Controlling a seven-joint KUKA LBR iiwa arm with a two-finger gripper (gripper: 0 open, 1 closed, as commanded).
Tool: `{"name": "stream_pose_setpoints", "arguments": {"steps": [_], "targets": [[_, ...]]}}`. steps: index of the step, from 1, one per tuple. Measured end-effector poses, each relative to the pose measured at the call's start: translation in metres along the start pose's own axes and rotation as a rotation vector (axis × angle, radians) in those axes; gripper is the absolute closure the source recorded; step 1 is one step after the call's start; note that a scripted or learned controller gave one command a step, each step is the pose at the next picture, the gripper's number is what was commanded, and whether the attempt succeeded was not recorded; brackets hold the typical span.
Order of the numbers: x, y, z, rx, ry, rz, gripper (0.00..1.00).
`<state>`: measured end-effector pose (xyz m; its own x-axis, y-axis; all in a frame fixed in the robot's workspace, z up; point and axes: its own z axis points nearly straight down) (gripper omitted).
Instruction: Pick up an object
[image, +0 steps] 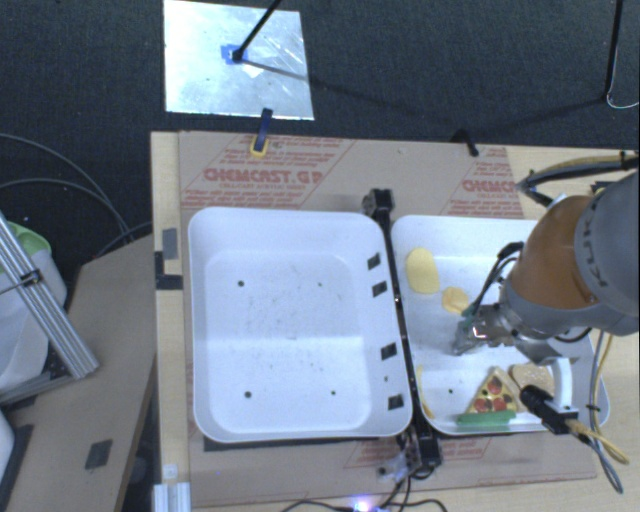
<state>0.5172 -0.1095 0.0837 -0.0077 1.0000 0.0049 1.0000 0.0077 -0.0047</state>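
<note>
The arm comes in from the right over the right bin. Its gripper hangs low near the bin's middle; the arm's body hides most of it. A pale yellow oval piece lies in the bin's upper left. A smaller yellow-orange piece sits just above and left of the gripper. A pizza-slice toy lies near the front wall, with a green strip under it. A tan piece shows beside the arm at the lower right.
The left bin stands beside the right one, split from it by a black divider with clips. Cardboard underlies both bins. Cables trail at the lower right. An aluminium frame stands at far left.
</note>
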Motion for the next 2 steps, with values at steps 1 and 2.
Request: {"name": "stream_pose_setpoints", "arguments": {"steps": [1, 2], "targets": [[-0.0577, 0.0122, -0.0014, -0.008, -0.008, 0.010, 1.00], [-0.0543, 0.0122, -0.0010, -0.006, -0.005, 0.006, 0.00]]}}
